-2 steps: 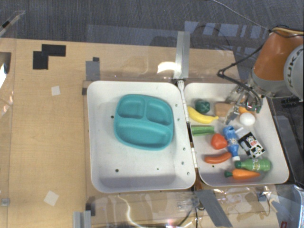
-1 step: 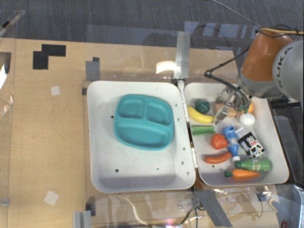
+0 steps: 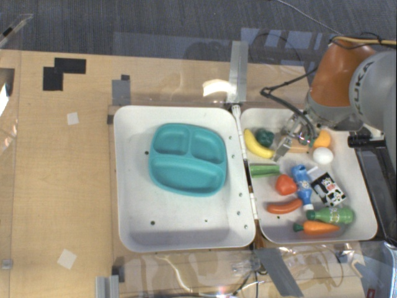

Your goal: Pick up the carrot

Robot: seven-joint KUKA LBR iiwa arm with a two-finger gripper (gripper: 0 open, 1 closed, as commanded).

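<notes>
We see the tool (image 3: 286, 143) low over the right white plastic bin (image 3: 367, 228), beside a yellow toy banana (image 3: 256, 144) | grip state: we cannot tell | orange toy carrot with green top (image 3: 317, 227) lies well apart from the tool, beside a green bottle (image 3: 331, 215).

1. The grey arm housing (image 3: 379, 95) at the right carries dark lettering along its edge; it appears to read "KUKA", partly cut off.
2. The small black-and-white patterned carton (image 3: 328, 189) shows markings too small to read.
</notes>
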